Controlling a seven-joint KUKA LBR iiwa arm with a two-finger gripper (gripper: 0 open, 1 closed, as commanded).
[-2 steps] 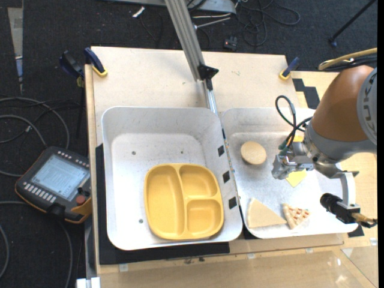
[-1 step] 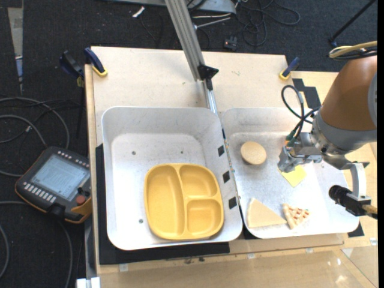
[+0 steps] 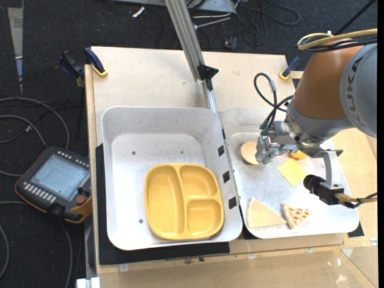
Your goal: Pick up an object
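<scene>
My gripper [image 3: 264, 155] reaches down into the right bin [image 3: 336, 221] from the upper right. Its tip stands right beside a round tan cookie-like piece [image 3: 248, 152], touching or nearly touching its right edge. A yellow cheese square [image 3: 292, 173] lies just right of the gripper, and a small orange piece [image 3: 296, 156] peeks out under the wrist. Near the bin's front lie a pale wedge [image 3: 263, 213] and a pizza slice toy [image 3: 296, 215]. The arm hides the bin's far right part.
The left bin [image 3: 120, 131] holds a yellow divided plate [image 3: 183, 200]. A slanted metal pole [image 3: 189, 38] crosses above the bins' back edge. A black cable clip [image 3: 321, 188] hangs by the arm at the right. A teach pendant [image 3: 54, 182] lies off the bench at left.
</scene>
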